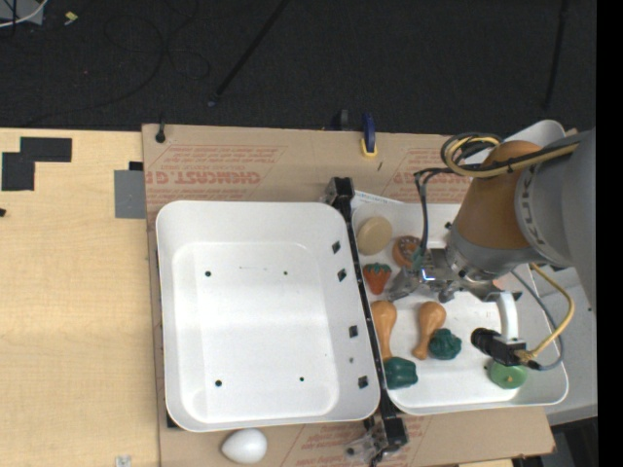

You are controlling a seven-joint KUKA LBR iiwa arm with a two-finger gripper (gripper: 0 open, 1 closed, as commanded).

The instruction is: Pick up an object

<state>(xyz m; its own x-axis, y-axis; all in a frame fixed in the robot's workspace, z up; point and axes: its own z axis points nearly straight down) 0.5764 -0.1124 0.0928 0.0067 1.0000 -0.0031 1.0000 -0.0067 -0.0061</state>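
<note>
Arm (526, 212) in from right, wrist low over right bin (545, 397). Gripper (428, 270) sits down among the toys near the bin's upper-left part. Fingers: can't tell if released or clenched, too much metal and cable in the way, and I see nothing plainly between them.

Objs in right bin: round tan ball (374, 233) by the divider wall; orange-red piece (406, 251) just beside gripper; strawberry-like red piece (378, 277) left of gripper; two drumstick shapes, one (386, 324) along the wall, one (428, 325) below gripper; dark green lump (445, 344) touching second drumstick's low end; another green lump (399, 372) near front edge; light green piece (504, 374) under a black part at right. Left bin (185, 261) white, next to it. White egg (243, 446) on bench outside, front of left bin.

Step, my read: descent/grasp try on the orange-red piece or its neighbour; nothing lifted yet. Next move wants fingers closed on one obj only, then straight lift. Crowding near wall = risk of a slip or pinching two.
</note>
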